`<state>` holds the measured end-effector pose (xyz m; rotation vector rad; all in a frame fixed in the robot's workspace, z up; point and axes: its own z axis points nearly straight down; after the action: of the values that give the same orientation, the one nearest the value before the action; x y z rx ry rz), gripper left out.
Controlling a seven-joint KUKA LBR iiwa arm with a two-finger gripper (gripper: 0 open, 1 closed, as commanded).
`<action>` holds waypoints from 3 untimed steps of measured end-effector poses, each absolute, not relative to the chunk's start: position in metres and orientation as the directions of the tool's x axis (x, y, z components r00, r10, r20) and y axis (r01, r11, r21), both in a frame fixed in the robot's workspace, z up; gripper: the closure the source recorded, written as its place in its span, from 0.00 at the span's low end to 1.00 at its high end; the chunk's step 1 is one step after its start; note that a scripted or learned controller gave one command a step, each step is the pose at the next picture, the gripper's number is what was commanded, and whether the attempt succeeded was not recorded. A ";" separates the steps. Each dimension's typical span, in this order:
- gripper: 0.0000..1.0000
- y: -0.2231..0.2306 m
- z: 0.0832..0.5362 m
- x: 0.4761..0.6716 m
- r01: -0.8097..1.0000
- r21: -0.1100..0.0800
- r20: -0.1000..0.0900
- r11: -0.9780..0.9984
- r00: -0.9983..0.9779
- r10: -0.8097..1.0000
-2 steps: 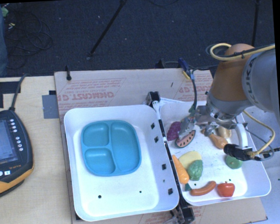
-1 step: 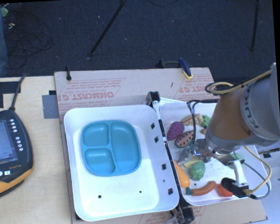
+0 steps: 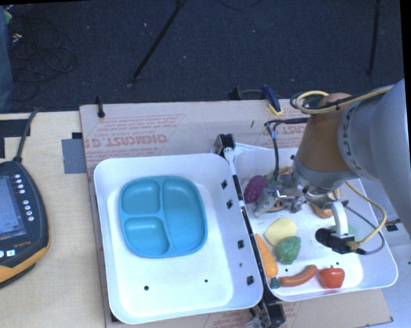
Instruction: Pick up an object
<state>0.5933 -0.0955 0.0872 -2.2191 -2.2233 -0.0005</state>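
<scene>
Nearest, by the right bin's (image 3: 383,281) front rim: a red tomato (image 3: 331,277), a sausage (image 3: 298,277) and a carrot (image 3: 267,256), lying loose as pick candidates. Further in, a green vegetable (image 3: 289,249) touching a yellow lemon (image 3: 280,229). Beyond, lowered just beside a purple vegetable (image 3: 255,188), probably the target: the gripper (image 3: 270,203). Cannot tell whether spread or pressed together.

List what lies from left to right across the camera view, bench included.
Handheld controller → blue divided plate in the left bin → orange carrot → sausage → red tomato in the right bin.
</scene>
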 end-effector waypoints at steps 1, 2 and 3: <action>0.00 -0.106 0.087 0.645 1.000 -0.002 0.000 0.004 -0.004 1.000; 0.00 -0.132 0.162 0.645 1.000 0.001 -0.001 0.000 0.000 1.000; 0.00 -0.167 0.098 0.627 1.000 -0.003 0.002 0.002 -0.002 1.000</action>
<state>0.6268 -0.1667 0.0976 -2.2164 -2.2210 0.0010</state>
